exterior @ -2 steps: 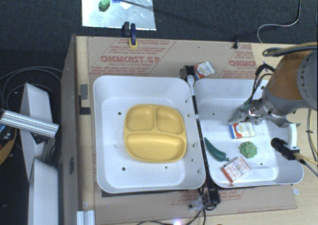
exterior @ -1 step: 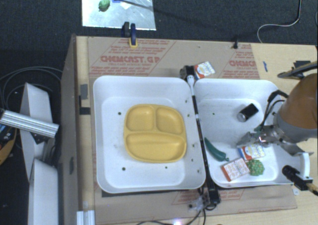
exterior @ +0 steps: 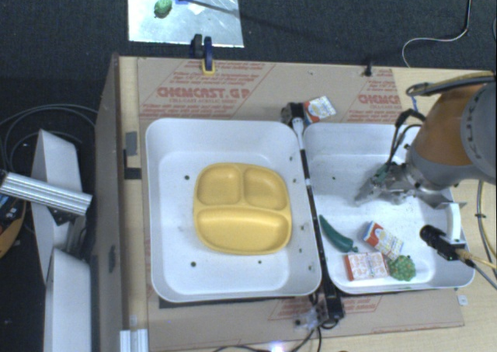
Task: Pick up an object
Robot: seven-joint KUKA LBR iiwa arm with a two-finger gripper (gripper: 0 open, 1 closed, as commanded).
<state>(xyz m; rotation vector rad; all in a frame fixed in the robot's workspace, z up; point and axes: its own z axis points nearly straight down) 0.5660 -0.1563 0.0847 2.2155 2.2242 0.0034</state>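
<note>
Cardboard-topped bench with 2 white bins. Right bin (exterior: 342, 158) holds a green pepper (exterior: 337, 234), small carton (exterior: 384, 238), red-white packet (exterior: 366, 266) and broccoli (exterior: 402, 267) near its front edge. Gripper (exterior: 378, 186) hangs above them, apart; grip state unclear. Left bin (exterior: 171, 148) holds a yellow divided plate (exterior: 241, 208).

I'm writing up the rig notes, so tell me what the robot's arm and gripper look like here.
The arm is a thick, rounded grey body with an orange band above the wrist. Thin dark cables loop beside the band down to the wrist. The gripper is small, made of grey metal, tapering to slim fingers. No markings are legible at this resolution.
</note>
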